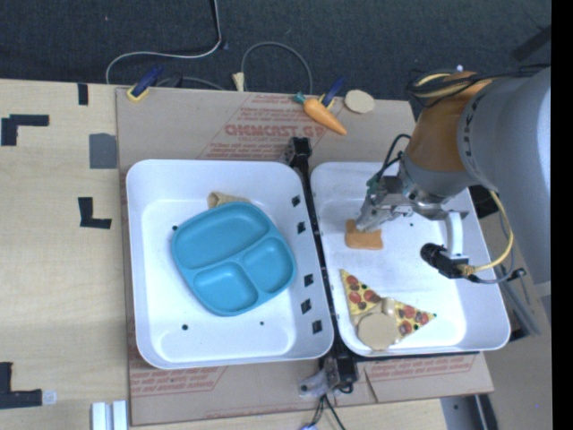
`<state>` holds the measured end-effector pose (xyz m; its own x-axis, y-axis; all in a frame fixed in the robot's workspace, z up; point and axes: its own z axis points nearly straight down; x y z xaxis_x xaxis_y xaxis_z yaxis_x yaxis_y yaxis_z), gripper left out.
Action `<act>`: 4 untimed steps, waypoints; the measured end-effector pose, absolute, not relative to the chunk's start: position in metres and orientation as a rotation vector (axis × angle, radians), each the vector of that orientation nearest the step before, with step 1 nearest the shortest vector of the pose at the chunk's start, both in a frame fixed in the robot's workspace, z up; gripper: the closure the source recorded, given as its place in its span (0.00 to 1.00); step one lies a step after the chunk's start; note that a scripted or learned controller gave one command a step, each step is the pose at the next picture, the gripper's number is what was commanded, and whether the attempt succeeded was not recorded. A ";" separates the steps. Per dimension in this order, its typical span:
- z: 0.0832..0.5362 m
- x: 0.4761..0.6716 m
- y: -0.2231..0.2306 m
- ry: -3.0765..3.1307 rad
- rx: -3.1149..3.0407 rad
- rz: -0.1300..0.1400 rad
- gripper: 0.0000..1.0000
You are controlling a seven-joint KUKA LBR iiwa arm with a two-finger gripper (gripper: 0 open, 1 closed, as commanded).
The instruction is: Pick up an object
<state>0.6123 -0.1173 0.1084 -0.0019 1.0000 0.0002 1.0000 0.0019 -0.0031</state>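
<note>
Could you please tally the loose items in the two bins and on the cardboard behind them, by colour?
Blue: 1, the divided plate.
Orange: 2, the toy carrot and the orange block under the hand.
Tan: 3, the round disc, the round piece and a piece behind the plate.
Red and yellow: 1, the pizza slice.
Total: 7.

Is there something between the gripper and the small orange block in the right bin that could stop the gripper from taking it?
Nothing visible does. The gripper is directly over the small flat orange block in the right white bin. The toy pizza slice lies apart, nearer the bin's front edge.
</note>
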 end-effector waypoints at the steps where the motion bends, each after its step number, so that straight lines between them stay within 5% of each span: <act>1: 0.108 0.612 -0.117 -2.222 -2.218 0.004 0.00; 2: 0.088 0.594 -0.100 -2.233 -2.231 -0.005 0.00; 3: 0.100 0.595 -0.101 -2.232 -2.231 -0.009 1.00; 4: 0.099 0.595 -0.100 -2.231 -2.230 -0.008 0.00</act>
<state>0.5946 -0.1004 0.0993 -0.0003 1.0000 -0.0056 0.9999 0.0004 0.0128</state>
